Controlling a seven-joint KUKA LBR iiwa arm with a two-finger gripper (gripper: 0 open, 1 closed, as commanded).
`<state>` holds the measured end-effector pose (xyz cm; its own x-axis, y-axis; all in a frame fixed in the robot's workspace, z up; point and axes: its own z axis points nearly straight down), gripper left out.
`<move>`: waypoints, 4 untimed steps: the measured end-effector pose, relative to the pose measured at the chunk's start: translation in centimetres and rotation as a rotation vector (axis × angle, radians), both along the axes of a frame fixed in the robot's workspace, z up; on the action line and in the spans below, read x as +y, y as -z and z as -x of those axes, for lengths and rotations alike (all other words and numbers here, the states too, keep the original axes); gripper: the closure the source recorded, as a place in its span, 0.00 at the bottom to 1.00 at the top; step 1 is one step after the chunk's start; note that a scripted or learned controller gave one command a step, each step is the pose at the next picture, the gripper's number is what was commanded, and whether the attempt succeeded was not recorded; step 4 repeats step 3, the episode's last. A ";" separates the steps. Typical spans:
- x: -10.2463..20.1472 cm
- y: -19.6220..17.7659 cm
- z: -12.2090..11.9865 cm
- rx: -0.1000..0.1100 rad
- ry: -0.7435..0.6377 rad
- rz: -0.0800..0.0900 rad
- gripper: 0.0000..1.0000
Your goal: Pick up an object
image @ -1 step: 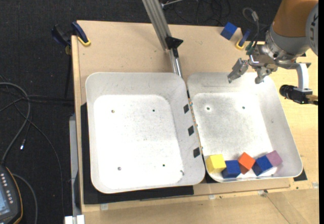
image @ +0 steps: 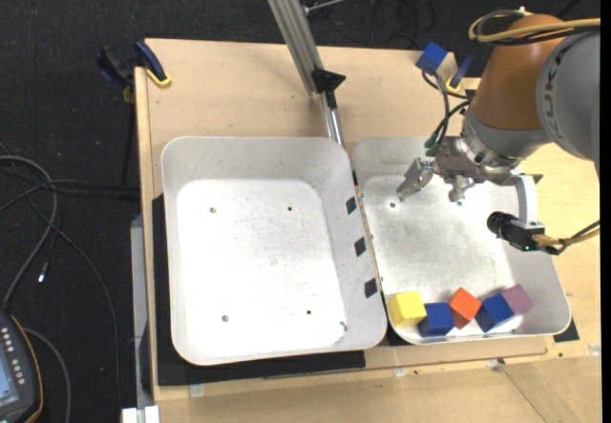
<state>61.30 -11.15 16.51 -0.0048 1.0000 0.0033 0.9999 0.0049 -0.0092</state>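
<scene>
Several small blocks lie along the near edge of the right bin (image: 449,240): a yellow block (image: 408,306), a blue block (image: 437,318), an orange block (image: 465,304), a second blue block (image: 495,311) and a purple block (image: 516,298). My gripper (image: 437,180) hangs above the far part of the same bin, well away from the blocks. Its two fingers (image: 414,179) are spread apart with nothing between them.
The left bin (image: 253,244) sits beside the right one on a wooden bench. A metal pole (image: 291,15) slants in from the top to the seam between the bins. A blue clamp (image: 434,58) sits at the bench's far right, another clamp (image: 143,63) at far left.
</scene>
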 end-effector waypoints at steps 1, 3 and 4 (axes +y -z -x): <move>0.9 7.2 5.6 -0.008 0.007 0.003 0.00; 0.4 -7.9 12.3 -0.015 0.009 0.006 0.00; 0.4 -7.9 12.3 -0.015 0.009 0.006 0.00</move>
